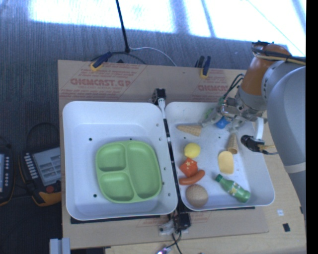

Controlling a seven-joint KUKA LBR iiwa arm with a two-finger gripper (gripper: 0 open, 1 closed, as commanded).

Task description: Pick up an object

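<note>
Camera view has the gripper (224,120) low at the right bin's (263,186) far edge over something blue (223,122); how wide it stands, I can't tell. Cone (190,129), lemon (192,150) and bottle (233,188) lie nearby.

A dark grey ribbed carpet (30,59) surrounds the bench (99,82), whose top is brown printed cardboard. Bright window light (149,15) falls in patches across the floor beyond the bench's far edge, washing it pale blue-white.
</note>
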